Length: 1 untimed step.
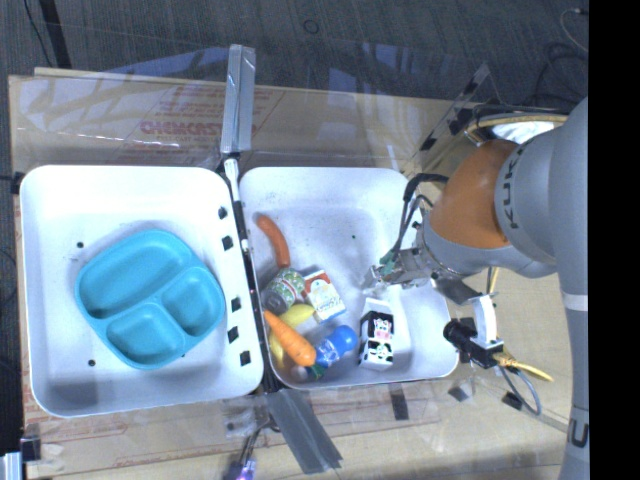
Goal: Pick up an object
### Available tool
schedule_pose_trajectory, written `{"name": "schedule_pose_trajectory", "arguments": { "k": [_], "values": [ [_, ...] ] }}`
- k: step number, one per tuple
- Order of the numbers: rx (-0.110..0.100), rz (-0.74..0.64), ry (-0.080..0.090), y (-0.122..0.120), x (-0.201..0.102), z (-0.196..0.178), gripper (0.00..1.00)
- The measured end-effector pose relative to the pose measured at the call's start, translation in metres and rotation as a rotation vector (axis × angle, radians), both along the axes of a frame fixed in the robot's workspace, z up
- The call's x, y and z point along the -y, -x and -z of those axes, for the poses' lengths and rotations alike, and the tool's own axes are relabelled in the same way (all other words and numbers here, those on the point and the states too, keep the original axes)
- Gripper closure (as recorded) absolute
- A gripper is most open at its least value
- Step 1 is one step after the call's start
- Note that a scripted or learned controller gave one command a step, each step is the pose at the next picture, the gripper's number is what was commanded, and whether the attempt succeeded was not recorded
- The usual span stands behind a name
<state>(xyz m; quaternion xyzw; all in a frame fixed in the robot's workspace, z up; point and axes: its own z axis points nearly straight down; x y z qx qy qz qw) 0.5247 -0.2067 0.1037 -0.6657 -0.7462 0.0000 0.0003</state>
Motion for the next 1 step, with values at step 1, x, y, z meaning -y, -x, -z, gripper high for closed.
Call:
{"name": "schedule_pose_trajectory", "arguments": {
  "k": [1],
  "values": [
    [0.0,0.0,0.0,-0.0001,-0.0001,0.0,0.0]
  ]
}}
